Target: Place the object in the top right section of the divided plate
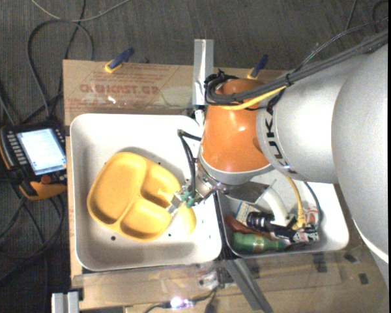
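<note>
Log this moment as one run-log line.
arm: over bin divider | gripper: at right edge of yellow divided plate, left bin | grasp: cannot tell | right bin: green bottle, clutter

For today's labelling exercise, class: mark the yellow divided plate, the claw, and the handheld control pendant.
yellow divided plate [120, 188]: camera view, on its large left section.
claw [182, 199]: camera view, between its fingertips, over the plate's right edge.
handheld control pendant [38, 150]: camera view, on its lit screen.

Open white floor along the left bin's [78, 175] left and lower edges, yellow divided plate [127, 197] filling its middle, grey arm [300, 122] overhanging the cluttered right bin [335, 233], bottles [260, 243] packed inside
</note>
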Motion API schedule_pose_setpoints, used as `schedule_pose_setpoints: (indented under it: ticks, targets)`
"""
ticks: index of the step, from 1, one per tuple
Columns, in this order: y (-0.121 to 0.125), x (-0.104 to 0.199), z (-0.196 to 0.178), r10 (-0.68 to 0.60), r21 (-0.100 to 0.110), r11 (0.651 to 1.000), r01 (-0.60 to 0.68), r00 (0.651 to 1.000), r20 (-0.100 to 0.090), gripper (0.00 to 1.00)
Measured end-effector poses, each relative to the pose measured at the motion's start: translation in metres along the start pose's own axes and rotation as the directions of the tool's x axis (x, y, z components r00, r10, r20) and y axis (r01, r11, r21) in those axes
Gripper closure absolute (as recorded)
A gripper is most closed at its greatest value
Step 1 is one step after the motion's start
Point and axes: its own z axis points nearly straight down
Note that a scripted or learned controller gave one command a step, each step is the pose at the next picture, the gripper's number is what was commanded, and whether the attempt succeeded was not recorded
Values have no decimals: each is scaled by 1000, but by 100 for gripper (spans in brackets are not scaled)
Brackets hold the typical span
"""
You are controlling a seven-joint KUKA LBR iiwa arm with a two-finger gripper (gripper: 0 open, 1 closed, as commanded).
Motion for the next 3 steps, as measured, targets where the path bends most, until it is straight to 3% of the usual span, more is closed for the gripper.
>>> schedule_pose_setpoints:
  ticks: [1,2,3]
  targets:
    - [32,-30,-7,-24,-2,1000,24,1000,-1,100]
    - [44,13,77,-241,1,971,241,971,-5,100]
    - [104,35,-32,-256,-4,967,256,967,2,100]
